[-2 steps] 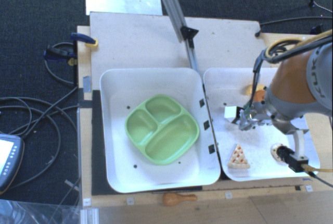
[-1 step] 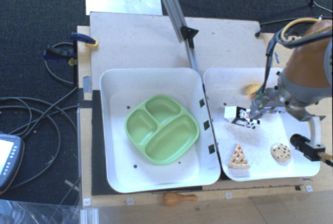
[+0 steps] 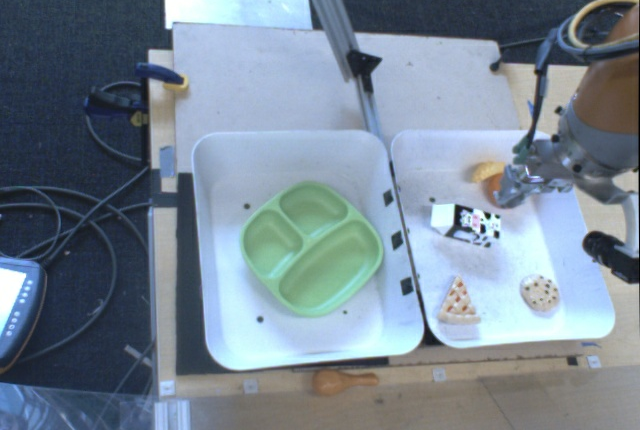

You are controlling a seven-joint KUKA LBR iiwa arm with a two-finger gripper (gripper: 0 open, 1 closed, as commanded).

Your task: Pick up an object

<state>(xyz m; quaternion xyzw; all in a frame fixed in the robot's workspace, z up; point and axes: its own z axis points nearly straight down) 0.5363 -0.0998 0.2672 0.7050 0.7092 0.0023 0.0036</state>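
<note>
We see the gripper (image 3: 512, 186) low in the right bin (image 3: 600, 318), beside the bun (image 3: 487, 171) (just left of it); whether its jaws are wide or narrow we cannot tell.

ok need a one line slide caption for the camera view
Grey KUKA arm's gripper low in the right white bin beside an orange-yellow toy; green divided plastic plate in the left white bin.

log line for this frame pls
arm: over right bin | gripper: low beside orange item, grip unconfirmed | right bin also: cow-print box, pizza slice, cookie | left bin: green tray
</note>
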